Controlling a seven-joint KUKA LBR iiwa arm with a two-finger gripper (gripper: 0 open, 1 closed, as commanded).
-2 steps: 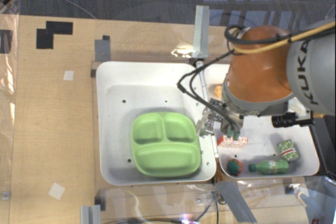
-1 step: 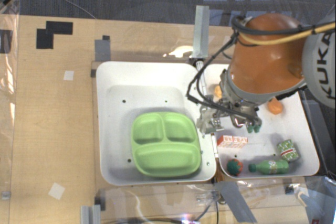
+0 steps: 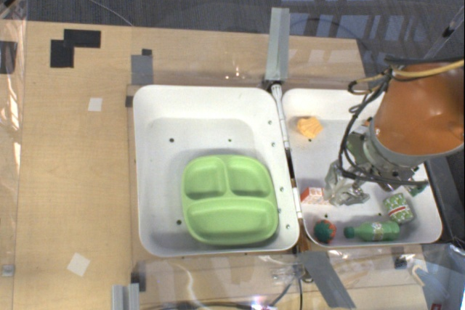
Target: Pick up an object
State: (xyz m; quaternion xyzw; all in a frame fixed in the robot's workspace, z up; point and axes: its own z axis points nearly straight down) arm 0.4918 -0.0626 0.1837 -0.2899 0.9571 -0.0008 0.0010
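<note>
Gripper (image 3: 347, 189) low in right bin (image 3: 341, 104), fingers' state cannot tell, small red-white box (image 3: 313, 194) just left, green bottle (image 3: 373, 231), can (image 3: 398, 207), round fruit (image 3: 324, 230) near, orange piece (image 3: 309, 127) far, green divided tray (image 3: 229, 199) in left bin (image 3: 167, 107).

Green divided plate (image 3: 229, 200) in left bin (image 3: 156, 112). In right bin (image 3: 327, 102): gripper (image 3: 347, 189) low, orange piece (image 3: 309, 127) behind gripper, green bottle (image 3: 373, 230) and can (image 3: 398, 207) near gripper.
</note>
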